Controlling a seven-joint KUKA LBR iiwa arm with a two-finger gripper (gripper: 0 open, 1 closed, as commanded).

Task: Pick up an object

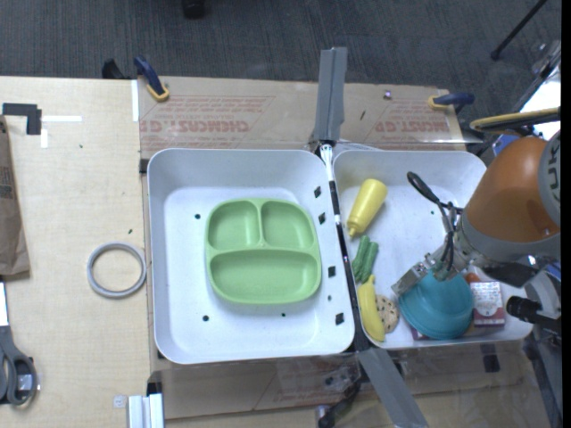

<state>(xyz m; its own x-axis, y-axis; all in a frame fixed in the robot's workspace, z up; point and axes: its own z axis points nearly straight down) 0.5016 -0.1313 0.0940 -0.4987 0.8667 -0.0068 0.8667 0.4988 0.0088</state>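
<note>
Arm [517, 194] cut off at right edge; red-white packet [486, 300] half hidden behind blue bowl [437, 303]; scissors [16, 377] cropped lower left.

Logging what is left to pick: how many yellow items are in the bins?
2. A yellow bottle lies near the right bin's top left; a banana lies at its lower left. The arm may hide others.

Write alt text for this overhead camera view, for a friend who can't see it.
A grey robot arm with an orange band reaches into the right white bin, its gripper low over a teal bowl among a yellow bottle, green beans, a banana and a cookie. The left bin holds a green divided plate.
</note>
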